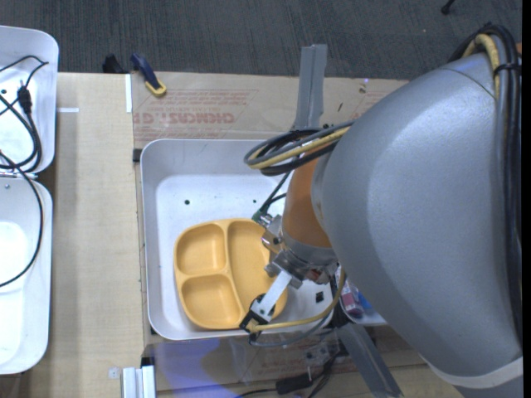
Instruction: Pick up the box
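- Grey arm (415, 222) hogging the right side, hiding a chunk of the bin.
- White bin (166, 193) underneath, with a yellow divided plate (207, 280) lying inside.
- Gripper (264, 305) low over the plate's right rim; open or clamped, can't tell.
- Possibly the box (355, 301): small colourful bit peeking out beneath the arm, just right of the gripper. Not sure.
- Best to shift clear of the plate before closing.

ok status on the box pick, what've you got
Gripper low at the near right edge of the yellow divided tray in the white bin. Box not made out; arm covers the bin's right side.
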`<action>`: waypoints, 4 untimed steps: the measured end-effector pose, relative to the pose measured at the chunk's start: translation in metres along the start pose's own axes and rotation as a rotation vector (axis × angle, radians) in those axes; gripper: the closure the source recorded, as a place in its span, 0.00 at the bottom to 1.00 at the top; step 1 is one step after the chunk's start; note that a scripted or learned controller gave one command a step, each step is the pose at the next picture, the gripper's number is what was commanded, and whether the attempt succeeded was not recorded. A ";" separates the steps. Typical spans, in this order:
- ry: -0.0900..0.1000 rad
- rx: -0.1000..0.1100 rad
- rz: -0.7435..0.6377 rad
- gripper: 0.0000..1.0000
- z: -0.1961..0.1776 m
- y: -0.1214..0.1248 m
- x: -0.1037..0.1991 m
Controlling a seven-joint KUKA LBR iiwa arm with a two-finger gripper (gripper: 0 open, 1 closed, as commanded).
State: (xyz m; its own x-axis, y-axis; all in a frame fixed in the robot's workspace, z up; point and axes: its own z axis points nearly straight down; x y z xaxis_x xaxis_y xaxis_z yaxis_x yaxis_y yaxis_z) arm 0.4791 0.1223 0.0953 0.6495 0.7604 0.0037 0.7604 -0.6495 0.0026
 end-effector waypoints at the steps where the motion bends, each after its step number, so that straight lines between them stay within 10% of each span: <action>1: -0.002 0.006 -0.045 1.00 -0.097 0.067 -0.046; 2: -0.014 0.010 -0.381 1.00 -0.291 0.083 -0.005; 3: -0.015 0.010 -0.169 1.00 -0.164 0.019 -0.010; 4: -0.014 0.008 -0.128 1.00 -0.311 0.038 -0.045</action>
State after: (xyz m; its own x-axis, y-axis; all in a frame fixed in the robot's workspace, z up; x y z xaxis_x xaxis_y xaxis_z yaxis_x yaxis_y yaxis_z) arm 0.4774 0.0636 0.4058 0.5472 0.8369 -0.0105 0.8369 -0.5473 -0.0055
